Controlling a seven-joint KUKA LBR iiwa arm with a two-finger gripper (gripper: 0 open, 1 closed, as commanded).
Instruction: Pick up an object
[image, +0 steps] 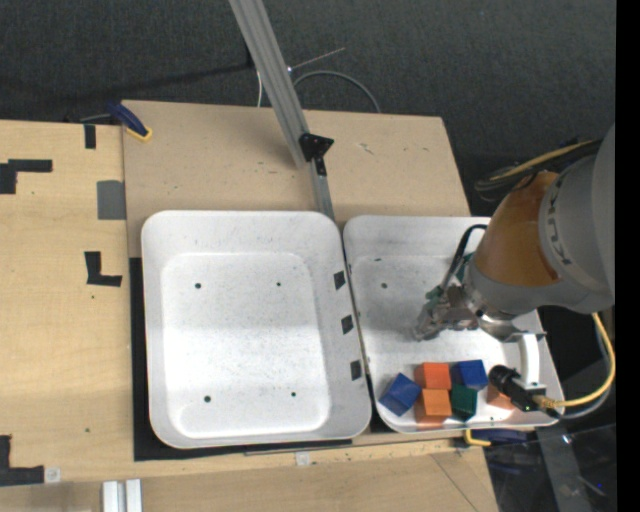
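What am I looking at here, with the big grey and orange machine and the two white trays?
This is one picture from a camera fixed above a workbench, looking down at a slant. The grey and orange shape on the right is a robot arm, driven by a program. At its tip is the end effector, a two-finger grasping part, lowered into the right bin. Whether it holds anything cannot be told from here. Its job is to pick up an object. The objects are small coloured blocks bunched at the near edge of that bin: a blue block set slightly apart, two orange blocks, another blue one and a green one. The left bin sits beside it on the wooden bench.
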